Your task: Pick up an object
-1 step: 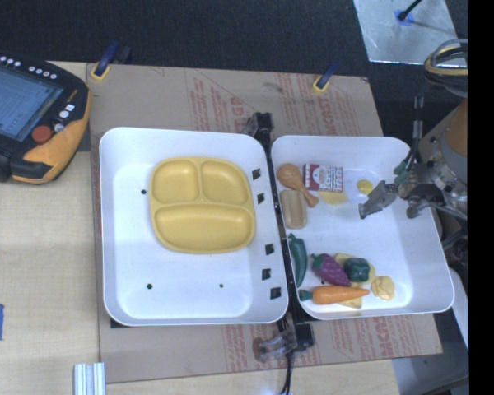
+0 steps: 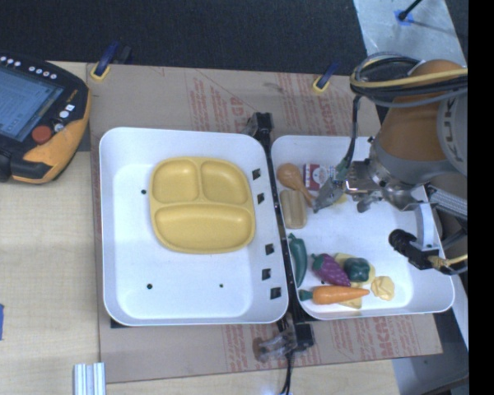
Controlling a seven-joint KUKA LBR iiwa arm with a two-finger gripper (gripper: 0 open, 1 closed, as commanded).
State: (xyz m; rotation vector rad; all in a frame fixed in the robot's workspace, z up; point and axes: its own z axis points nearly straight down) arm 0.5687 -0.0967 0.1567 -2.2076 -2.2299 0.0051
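The gripper (image 2: 328, 196) hangs low over the upper part of the right bin (image 2: 412, 304), with its fingers pointing toward the left. I cannot tell if they are open or closed. Just beside the tips are a red-white packet (image 2: 314, 174), a brown spoon-like toy (image 2: 291, 176) and a tan block (image 2: 294, 209). The arm (image 2: 412, 130) comes in from the right, bent above the bin. Toy vegetables, with a carrot (image 2: 339, 295), lie along the bin's lower edge. The left bin (image 2: 123, 286) holds a yellow plate (image 2: 202, 204).
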